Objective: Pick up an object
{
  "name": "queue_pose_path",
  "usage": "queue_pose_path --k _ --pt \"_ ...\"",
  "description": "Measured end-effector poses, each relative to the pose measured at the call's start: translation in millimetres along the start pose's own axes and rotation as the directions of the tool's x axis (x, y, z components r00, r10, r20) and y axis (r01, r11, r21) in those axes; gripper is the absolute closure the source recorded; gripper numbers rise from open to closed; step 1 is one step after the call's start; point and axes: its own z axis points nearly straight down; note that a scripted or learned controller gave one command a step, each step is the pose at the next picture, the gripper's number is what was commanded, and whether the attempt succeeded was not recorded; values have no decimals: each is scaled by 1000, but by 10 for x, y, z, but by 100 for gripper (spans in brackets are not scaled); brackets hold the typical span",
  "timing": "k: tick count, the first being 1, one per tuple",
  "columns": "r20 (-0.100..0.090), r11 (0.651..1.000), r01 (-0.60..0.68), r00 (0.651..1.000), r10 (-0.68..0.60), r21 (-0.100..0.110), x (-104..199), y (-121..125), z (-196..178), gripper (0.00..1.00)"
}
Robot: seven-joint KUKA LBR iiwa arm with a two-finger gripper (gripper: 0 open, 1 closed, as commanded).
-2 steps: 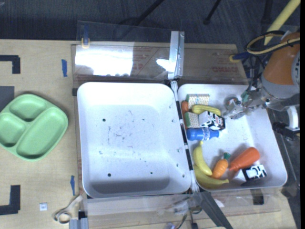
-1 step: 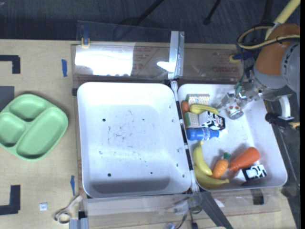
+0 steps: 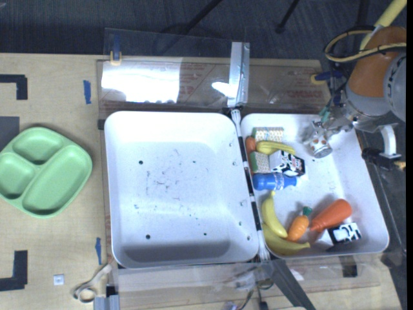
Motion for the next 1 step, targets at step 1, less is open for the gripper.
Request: queue_pose_path --k 1 --pt "0 994 105 994 -105 1 727 107 -1062 100"
